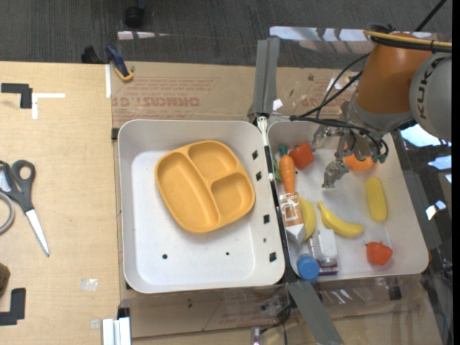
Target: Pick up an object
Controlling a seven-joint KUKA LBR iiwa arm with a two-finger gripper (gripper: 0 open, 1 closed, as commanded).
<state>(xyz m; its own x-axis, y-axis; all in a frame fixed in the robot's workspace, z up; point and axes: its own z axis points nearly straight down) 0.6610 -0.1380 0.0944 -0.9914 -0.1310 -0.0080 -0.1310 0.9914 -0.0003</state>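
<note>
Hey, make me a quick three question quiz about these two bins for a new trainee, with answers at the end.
1. True or false: the yellow divided plate lies in the left bin.
2. Which fruit lies nearest the claw: A banana, B orange, C corn?
3. Fill in: the bottle with the blue cap lies at the right bin's ____ edge.

Key: 1 true. 2 B, the orange. 3 front.

A robotics lab: KUKA arm (402, 70), 2 white bins (144, 264), scissors (25, 200) on workbench (57, 264).
</note>
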